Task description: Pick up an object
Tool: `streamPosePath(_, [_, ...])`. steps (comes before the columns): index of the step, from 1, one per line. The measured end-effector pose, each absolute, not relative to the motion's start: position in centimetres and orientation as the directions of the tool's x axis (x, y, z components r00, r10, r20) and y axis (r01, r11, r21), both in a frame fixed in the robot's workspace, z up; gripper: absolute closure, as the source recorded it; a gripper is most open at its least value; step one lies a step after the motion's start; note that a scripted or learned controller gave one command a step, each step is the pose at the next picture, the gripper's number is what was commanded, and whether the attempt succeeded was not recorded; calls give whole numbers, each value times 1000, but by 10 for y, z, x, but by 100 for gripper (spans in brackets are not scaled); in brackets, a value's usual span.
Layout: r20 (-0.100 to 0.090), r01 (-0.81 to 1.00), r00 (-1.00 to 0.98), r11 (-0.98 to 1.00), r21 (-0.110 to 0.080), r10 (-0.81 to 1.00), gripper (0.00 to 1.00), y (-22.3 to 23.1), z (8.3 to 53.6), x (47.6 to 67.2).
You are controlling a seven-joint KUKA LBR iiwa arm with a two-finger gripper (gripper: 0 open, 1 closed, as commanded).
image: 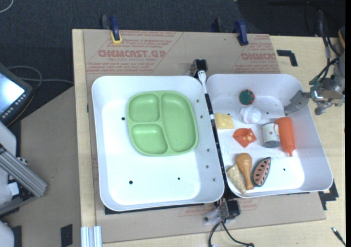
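Two shallow white bins sit side by side on a cardboard-topped counter (164,48), seen from above at a slant. The left bin (109,174) carries a pale green divided plate (163,123) with three compartments, lying flat toward the bin's upper middle. The right bin (312,169) holds a scatter of toy food and small items: a dark green ball (247,96) near the far side, a small white piece (252,114) just below it, a pale yellow block (223,121) beside the dividing wall, a red-orange wedge (244,136), a metal can (270,134) lying next to an orange carrot (287,134), and nearer the front a drumstick (244,168) beside a watermelon slice (261,171), close together. The grey end effector (298,102) reaches in from the right, hovering over the right bin's far right rim, above and apart from the carrot and can; nothing is seen between its fingers, and whether they are spread or pressed together cannot be told from this angle.
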State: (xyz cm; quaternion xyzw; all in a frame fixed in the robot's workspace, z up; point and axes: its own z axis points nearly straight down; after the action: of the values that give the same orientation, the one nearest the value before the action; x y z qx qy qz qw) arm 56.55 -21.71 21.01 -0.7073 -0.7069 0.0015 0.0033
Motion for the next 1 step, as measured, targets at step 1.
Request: streamPosePath(1, [2,1000,0,0,-6,1000,0,-218,147,568])
